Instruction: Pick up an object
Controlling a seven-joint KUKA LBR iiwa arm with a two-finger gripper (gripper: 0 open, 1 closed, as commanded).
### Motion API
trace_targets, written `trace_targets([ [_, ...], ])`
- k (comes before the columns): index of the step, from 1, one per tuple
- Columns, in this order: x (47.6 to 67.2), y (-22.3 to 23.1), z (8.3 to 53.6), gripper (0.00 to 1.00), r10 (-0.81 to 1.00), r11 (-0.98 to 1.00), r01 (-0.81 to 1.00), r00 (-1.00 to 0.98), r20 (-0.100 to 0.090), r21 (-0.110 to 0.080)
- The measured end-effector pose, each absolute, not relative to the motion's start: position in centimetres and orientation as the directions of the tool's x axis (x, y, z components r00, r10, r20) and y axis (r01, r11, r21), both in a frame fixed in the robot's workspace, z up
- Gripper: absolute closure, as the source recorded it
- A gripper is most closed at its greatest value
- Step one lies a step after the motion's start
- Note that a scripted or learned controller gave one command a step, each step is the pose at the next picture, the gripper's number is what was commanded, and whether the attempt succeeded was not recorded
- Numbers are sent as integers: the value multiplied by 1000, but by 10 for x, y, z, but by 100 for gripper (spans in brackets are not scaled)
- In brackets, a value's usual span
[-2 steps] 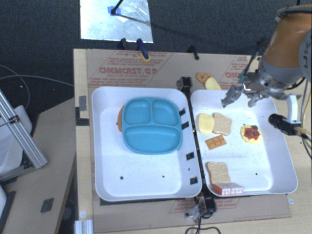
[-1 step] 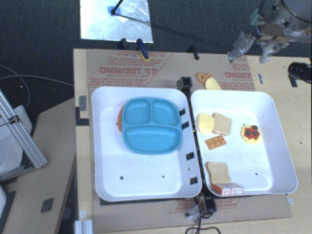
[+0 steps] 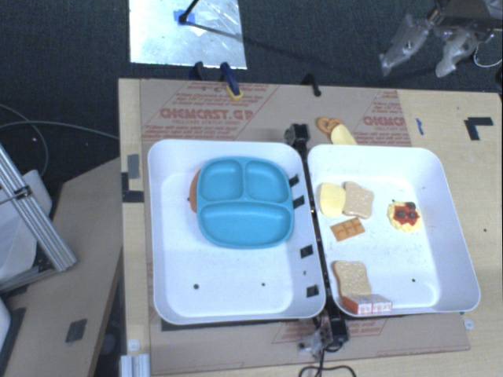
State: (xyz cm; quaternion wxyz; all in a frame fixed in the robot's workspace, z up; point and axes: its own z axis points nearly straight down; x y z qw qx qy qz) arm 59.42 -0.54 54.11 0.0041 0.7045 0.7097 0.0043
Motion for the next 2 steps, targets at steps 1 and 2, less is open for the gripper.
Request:
trace_targets([
  [1, 566, 138, 535, 0, 1000, 17, 1000, -17, 4, 2],
  [2, 526, 227, 409, 0, 1000, 14, 1000, -14, -1, -12],
])
